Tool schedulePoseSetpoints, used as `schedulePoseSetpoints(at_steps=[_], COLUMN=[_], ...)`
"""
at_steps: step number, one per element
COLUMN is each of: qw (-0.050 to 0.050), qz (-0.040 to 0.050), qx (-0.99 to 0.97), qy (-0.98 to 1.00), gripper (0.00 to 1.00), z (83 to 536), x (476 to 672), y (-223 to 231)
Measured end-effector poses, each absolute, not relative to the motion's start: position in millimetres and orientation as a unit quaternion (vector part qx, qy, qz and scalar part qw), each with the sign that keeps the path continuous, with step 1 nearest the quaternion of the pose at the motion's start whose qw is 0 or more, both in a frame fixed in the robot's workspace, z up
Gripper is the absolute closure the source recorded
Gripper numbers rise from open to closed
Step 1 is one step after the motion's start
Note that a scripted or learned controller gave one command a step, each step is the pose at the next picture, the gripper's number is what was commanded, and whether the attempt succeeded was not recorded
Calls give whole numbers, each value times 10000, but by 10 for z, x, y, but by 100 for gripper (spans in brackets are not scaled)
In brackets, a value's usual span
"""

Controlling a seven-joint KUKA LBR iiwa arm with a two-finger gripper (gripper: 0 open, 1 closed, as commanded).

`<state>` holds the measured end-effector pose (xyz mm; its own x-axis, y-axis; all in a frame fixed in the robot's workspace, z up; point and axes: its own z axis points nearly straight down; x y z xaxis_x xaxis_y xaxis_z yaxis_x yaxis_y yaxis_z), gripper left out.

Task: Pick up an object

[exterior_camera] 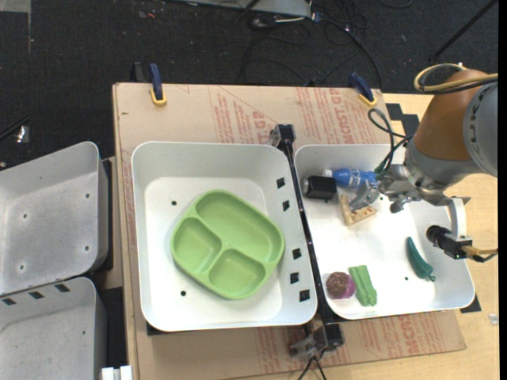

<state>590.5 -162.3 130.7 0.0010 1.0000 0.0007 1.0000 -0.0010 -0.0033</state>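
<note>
In the right bin (444,295), near its back wall, I see the gripper (366,200) low over a small tan block (356,212). The block lies tilted, its long axis running from front-left to back-right. From this slanted view I cannot tell how the gripper is set or whether it grips the block; it is at least just beside or touching the block's upper end. A blue cylindrical piece (352,177) sits just behind, lying left to right, and a black box (320,187) is just left of that. Toward the front of the same bin lie a purple ball (341,284) touching a green ridged piece (364,284), and a dark teal curved piece (420,260) to the right. In the left bin (150,212) rests a green divided plate (228,245).
</note>
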Motion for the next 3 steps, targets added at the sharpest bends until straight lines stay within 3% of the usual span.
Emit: schedulePoseSetpoints(at_steps=[1, 3], qw=[-8, -13], qz=[-2, -7], qx=[-7075, -7063], qy=[-7067, -7079], gripper=[100, 100], z=[1437, 2070], x=[5917, 5989], y=[-1630, -1639])
